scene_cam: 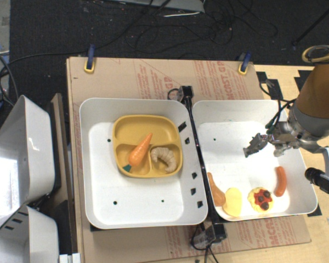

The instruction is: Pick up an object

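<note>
The left bin (98, 147) holds a yellow plate (123, 126) carrying a carrot (140, 149) and shrimp (164, 158). The right bin (230, 119) holds a sausage (280, 181), with the pincer (253, 147) above, its state unreadable.

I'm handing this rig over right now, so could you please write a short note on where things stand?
Gripper: hanging over the right bin, nothing between its fingers that I can see; open or shut is unclear.
Right bin: sausage, small pizza, yellow piece, orange drumstick-like piece along the near side.
Left bin: yellow divided plate with carrot and shrimp.
Done: nothing picked yet.
Left: grasp and lift one object.
</note>
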Robot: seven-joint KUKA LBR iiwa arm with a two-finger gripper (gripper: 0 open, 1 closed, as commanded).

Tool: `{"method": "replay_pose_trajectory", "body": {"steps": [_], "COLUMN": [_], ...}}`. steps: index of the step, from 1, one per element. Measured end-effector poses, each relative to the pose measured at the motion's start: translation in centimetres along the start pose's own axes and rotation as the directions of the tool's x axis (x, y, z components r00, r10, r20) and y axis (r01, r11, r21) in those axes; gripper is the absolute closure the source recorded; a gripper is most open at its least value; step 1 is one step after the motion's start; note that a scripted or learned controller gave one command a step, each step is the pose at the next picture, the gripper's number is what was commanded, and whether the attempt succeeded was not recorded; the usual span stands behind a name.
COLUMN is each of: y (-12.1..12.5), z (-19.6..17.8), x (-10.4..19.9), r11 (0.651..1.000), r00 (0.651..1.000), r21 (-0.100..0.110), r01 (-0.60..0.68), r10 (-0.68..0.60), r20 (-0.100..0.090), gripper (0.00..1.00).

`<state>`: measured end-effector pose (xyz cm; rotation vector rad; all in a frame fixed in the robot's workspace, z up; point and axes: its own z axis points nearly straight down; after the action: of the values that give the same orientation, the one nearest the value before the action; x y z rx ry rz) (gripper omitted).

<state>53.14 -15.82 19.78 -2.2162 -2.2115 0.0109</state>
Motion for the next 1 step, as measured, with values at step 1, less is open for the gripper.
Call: {"method": "replay_pose_trajectory", "body": {"steps": [1], "y": [0.29], "z": [-0.61], "x": [0.03], "r11": [1.0], "r00": [1.0], "r21": [-0.012], "r01": [0.003], "r10": [-0.003], "r20": [0.002], "gripper": [0.0]}}
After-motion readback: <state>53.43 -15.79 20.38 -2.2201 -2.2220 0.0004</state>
